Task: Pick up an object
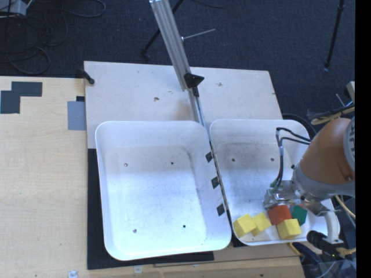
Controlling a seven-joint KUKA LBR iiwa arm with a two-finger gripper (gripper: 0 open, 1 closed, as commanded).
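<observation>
**Claw down among the blocks in the right bin's near corner**

The arm [327, 155] reaches in from the right and sets its claw [279, 200] low over the near corner of the right bin [249, 143]. A small cluster of blocks lies there: a yellow block [246, 224] nearest the divider, a second yellow block [289, 229] by the front rim, a red block [279, 214] between them, and a green block [299, 214] just beside the red one. The claw sits directly above the red block and seems to touch it or come very near, but its metal parts blur together at this size, so I cannot tell whether it is spread or pressed together, nor whether anything is caught in it.

The left bin [151, 190] stands alongside on the worktop [40, 172].

As for handling, the blocks look like small rigid cubes (wood or foam, most likely light). Such pieces should not deform or break, and flat opposing faces give a sound hold if the claw squares up to them. The difficulty, in my judgement, is crowding: the red block has neighbours close on either side and the bin wall near, so a descending claw may land on an edge or nudge the cluster. The yellow block nearest the divider has the most open room around it.
</observation>
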